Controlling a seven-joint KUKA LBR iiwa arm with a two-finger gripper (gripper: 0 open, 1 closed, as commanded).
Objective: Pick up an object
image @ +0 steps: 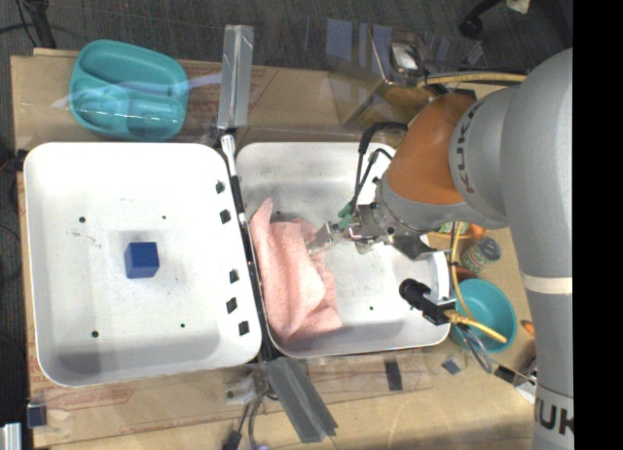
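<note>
Nearest the camera, along the lower edge, the bench carries two white bins side by side. Within the left bin a small blue cube sits alone near the middle. Beside it, the right bin holds a pink cloth lying against its left wall. Over that bin the gripper hangs at the cloth's upper right edge, seemingly touching it; how it is set on the cloth cannot be told. Farther back, a teal container rests on the bench beyond the left bin.
</note>
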